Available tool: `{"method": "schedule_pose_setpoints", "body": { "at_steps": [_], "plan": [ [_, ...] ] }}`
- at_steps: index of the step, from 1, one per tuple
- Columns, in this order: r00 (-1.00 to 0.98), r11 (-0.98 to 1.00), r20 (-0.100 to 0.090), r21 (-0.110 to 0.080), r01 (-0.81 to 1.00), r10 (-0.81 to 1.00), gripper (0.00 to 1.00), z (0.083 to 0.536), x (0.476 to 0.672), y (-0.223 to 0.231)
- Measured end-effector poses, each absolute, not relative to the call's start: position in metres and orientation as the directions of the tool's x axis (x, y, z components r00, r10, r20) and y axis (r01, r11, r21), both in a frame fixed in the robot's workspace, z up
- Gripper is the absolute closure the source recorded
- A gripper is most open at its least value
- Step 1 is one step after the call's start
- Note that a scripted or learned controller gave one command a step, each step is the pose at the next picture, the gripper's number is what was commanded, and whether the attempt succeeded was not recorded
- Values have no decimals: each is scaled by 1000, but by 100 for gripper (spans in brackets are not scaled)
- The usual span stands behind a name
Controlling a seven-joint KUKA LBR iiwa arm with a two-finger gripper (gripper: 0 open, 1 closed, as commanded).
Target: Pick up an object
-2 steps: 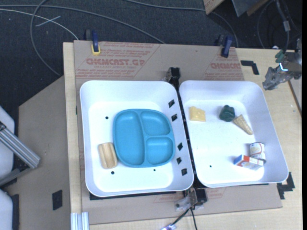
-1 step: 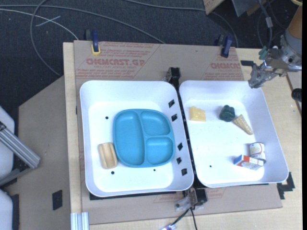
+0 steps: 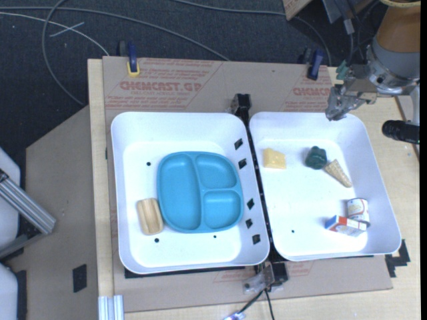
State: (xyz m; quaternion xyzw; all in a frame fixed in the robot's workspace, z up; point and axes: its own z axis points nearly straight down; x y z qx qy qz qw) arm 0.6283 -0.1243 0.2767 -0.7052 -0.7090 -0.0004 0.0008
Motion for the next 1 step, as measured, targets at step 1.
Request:
{"method": "schedule_pose_setpoints", "body": {
  "at_steps": [1],
  "plan": [
    [-3, 3, 1, -2, 1000, 1000, 100, 260, 627, -74]
  ]
}}
